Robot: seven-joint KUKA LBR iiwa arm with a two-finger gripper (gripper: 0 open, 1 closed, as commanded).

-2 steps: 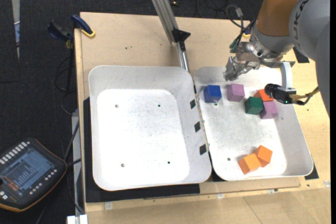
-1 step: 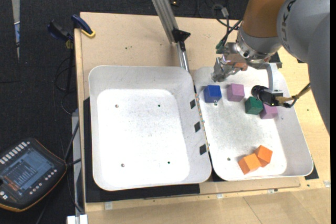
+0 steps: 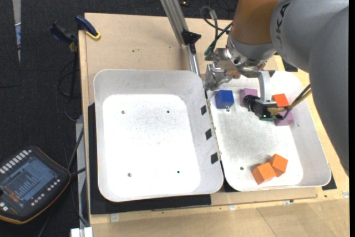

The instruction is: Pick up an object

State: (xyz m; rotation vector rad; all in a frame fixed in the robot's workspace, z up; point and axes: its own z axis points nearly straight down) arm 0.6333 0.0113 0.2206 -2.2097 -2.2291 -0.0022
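Observation:
My gripper (image 3: pixel 217 80) hangs over the far left corner of the right bin (image 3: pixel 310 158), close to its left wall. A blue cube (image 3: pixel 224 99) lies on the bin floor just in front of the gripper, and whether they touch cannot be made out. A purple block (image 3: pixel 250 94) sits to the right of the cube. Further right are an orange block (image 3: pixel 281 100) and a second purple block (image 3: pixel 285 119). Two orange blocks (image 3: pixel 279 164) (image 3: pixel 263 173) lie together near the bin's front edge.
The left bin (image 3: pixel 111 119) stands beside the right one, sharing a raised middle rim. A slanted metal strut (image 3: pixel 169 0) rises behind the bins. A teach pendant (image 3: pixel 28 180) rests at the lower left, off the bench.

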